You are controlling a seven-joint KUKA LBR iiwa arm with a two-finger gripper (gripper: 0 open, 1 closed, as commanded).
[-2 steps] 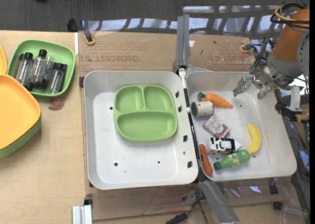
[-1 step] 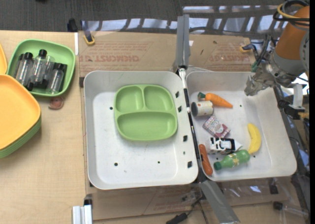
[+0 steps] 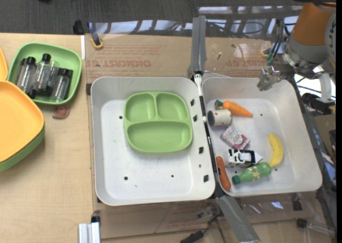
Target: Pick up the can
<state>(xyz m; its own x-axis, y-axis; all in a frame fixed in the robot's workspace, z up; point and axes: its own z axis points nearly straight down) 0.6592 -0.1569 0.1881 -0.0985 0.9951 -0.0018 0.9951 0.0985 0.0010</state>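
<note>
The can is a small pale cylinder with a dark end, lying on its side at the left of the right bin, just below a carrot. My gripper hangs over the far edge of that bin, up and to the right of the can and well apart from it. Nothing shows in its grasp. The grey arm with its orange band comes in from the upper right.
The right bin also holds a pink packet, a banana, a green bottle, a black-and-white item and a red pepper. A green divided plate lies in the left bin. A green tray of vials and orange plates sit at the left.
</note>
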